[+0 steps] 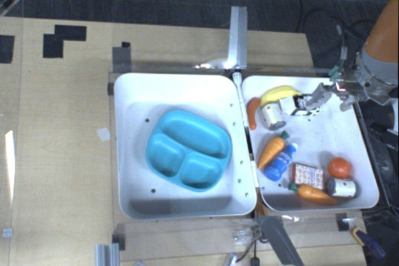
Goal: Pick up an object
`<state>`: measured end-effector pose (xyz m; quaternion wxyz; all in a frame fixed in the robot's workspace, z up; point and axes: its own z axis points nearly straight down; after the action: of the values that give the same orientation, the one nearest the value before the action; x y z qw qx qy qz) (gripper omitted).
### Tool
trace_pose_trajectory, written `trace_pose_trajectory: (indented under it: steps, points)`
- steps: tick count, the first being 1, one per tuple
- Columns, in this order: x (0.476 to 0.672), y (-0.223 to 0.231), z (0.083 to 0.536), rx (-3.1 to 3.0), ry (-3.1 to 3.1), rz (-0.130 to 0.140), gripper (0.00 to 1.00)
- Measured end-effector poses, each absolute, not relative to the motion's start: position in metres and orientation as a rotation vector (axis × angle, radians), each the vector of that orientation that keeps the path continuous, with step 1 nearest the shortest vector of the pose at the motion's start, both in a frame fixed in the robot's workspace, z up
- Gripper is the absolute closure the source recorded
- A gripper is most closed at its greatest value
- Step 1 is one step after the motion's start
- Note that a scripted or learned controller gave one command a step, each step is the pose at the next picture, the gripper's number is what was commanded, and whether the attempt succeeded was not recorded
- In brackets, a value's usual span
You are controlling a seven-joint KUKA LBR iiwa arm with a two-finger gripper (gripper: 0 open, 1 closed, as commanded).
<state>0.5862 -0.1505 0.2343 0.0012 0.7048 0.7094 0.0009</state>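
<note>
The right bin holds several small things. A yellow banana lies at its far left, with a silver can just below it and a red sausage-like piece by the wall. A carrot and a blue bottle sit in the middle. Toward the front are a small red-and-white box, a second carrot, a tomato and another can. My gripper hangs low at the back of this bin, just right of the banana's tip.
The left bin carries a blue divided plate. A metal post rises behind the wall between the bins. The grey arm crosses the right bin's far right corner. Cables trail over the dark floor behind.
</note>
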Motion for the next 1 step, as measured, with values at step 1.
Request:
trace_pose_trajectory:
  steps: [1]
  points:
    - [0.5862,-0.1505,0.2343,2.213,2.227,0.003,0.0]
